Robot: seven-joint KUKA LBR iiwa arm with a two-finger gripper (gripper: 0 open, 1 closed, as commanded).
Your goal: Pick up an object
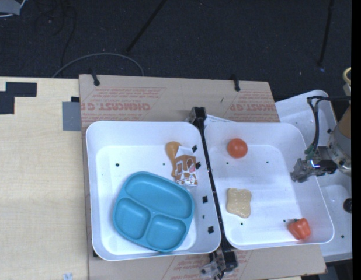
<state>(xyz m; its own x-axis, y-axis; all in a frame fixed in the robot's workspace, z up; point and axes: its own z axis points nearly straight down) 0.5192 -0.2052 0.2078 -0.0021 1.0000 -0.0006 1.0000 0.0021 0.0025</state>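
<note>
1. Nearest the camera, a blue plastic divided tray with three compartments [152, 211] lies tilted in the left shallow white bin [101, 156], filling most of its lower half.
2. In the right shallow white bin [268, 134], an orange-red pepper-shaped toy [299, 228] sits in the near right corner.
3. A little farther in, a pale beige, bread-like flat piece [239, 202] lies on that bin's floor, close to the black divider [207, 179] between the two bins.
4. In the left bin, a small white packet with brown print [185, 171] rests just beyond the tray's upper edge, touching a tan, drumstick-shaped piece [173, 151] behind it.
5. At the right bin's right wall, the tool [302, 171] hangs over the rim, apart from every object; I cannot tell whether it is spread or closed.
6. Farther back, a round red-orange ball [237, 148] lies alone in the right bin.
7. Beyond the bins, brown printed cardboard [169, 101] covers the surface.
</note>
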